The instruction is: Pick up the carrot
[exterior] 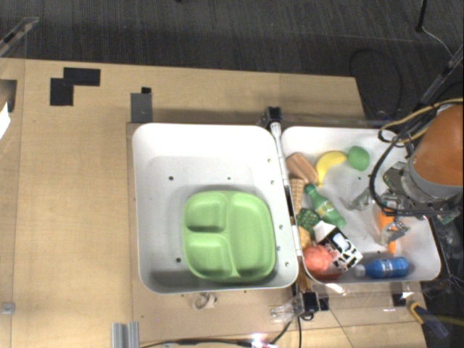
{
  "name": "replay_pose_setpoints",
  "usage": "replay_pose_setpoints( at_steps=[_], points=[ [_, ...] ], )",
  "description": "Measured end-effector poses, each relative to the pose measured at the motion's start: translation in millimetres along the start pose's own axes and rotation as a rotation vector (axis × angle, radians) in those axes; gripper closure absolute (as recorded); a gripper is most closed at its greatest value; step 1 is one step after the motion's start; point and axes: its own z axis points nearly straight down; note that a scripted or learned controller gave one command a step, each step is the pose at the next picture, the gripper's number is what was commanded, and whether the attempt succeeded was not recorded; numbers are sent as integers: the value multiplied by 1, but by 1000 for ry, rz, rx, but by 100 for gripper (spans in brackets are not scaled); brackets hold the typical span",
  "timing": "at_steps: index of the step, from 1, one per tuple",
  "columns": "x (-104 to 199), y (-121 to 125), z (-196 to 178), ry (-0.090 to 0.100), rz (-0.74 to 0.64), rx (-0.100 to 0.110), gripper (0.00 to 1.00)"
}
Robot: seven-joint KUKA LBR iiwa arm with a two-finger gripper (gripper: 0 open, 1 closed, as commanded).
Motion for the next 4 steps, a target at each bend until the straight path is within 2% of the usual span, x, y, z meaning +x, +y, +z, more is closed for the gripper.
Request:
replay_pose_setpoints(
  at_steps=[1,2,3,4],
  points=[
    [7,5,0,0,-386,-2,0],
    [3,3,-14,-9,-385,9,100],
    [3,3,-14,-9,-385,8,0],
    [-2,2,-26,-18,-385,16,100]
  ],
)
